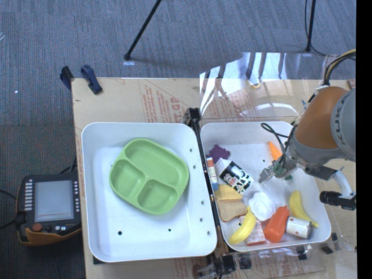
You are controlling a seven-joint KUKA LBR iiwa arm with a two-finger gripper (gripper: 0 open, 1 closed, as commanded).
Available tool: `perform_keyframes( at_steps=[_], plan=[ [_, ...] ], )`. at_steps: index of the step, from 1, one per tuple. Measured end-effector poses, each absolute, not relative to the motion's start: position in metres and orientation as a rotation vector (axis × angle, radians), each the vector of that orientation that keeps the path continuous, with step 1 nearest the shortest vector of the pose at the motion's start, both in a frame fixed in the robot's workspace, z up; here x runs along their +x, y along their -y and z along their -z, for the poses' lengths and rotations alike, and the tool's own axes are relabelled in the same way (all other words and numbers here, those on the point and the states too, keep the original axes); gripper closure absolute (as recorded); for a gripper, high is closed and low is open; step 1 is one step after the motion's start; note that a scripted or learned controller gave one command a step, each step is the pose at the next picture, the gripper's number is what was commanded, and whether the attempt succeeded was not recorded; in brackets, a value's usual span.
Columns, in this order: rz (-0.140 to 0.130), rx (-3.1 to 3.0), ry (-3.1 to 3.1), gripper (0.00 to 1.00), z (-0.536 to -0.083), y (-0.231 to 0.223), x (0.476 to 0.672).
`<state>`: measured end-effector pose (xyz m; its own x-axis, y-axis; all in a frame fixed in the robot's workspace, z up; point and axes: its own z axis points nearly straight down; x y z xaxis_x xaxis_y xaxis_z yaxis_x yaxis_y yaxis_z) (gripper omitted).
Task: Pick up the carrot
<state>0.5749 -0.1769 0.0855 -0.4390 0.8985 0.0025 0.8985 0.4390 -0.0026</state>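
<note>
Reaching in from the right edge of the worktop [145,95], the grey arm with its orange band [319,118] is hanging over the right bin [256,133]; the pincer [273,172] is hovering low near the bin's middle, and whether it is spread or closed I cannot tell, nor is anything showing in its grip; the carrot [274,150] is lying just beside it toward the bin's far right corner, partly tucked under the wrist; a purple grape bunch [219,153] is sitting near the bin's far left corner; a black-and-white carton [236,176] is resting nearer the left wall; two bananas are lying toward the near edge, one [244,229] by the toast slice [231,209] and another [300,207] close to the right wall; an orange-red bottle [275,225] is lying between them; over in the left bin [104,237], a green divided plate [150,175] is sitting around the middle.
</note>
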Motion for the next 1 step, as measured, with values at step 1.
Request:
perform_keyframes(
  at_steps=[1],
  plan=[
    [0.008,-1.800,2.586,1.00,-0.1813,0.1367,0.5801]
  ],
)
